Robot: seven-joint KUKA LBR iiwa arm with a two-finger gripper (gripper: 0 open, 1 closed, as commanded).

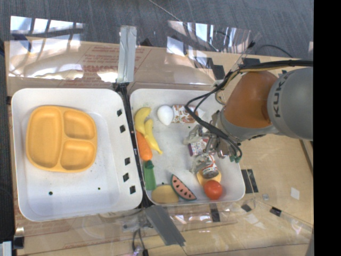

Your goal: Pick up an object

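Two-finger gripper [205, 147] low in right shallow white bin [176, 97], beside crumpled silver wrapper [196, 143]; grip state unreadable, wrist blocking. Small can [209, 170] partly hidden.

The arm [277, 103] runs off the right side. Its wrist hides part of the right bin [176, 92]. The gripper's [205, 145] fingers are too jumbled to make out.

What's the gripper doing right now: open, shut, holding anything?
Gripper: cannot be told. It sits low in the right bin, over the can beside the tomato.
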